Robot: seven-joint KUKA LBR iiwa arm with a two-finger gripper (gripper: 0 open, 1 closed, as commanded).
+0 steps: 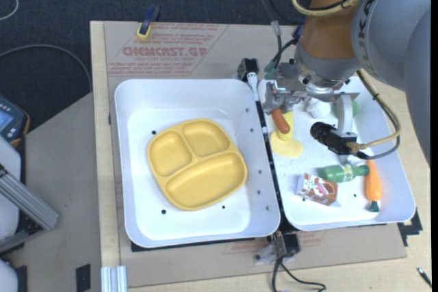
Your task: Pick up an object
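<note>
1. Nearest, at the lower right of the frame, the right bin (391, 210) holds a red-and-white packet (318, 188), an orange carrot (373, 182) and a green bottle (342, 172) lying on its side.
2. Left of centre, the left bin (130, 147) carries a yellow divided plate (197, 164).
3. Further up, by the right bin's left wall, a yellow piece (287, 146) touches a reddish sausage (280, 122).
4. The tool (279, 98) sits just beyond the sausage. I cannot tell how far open it is, or whether it touches anything.
5. The arm (404, 17) enters from the upper right and bends down over the bin, with its orange band (339, 3) above the wrist.
</note>
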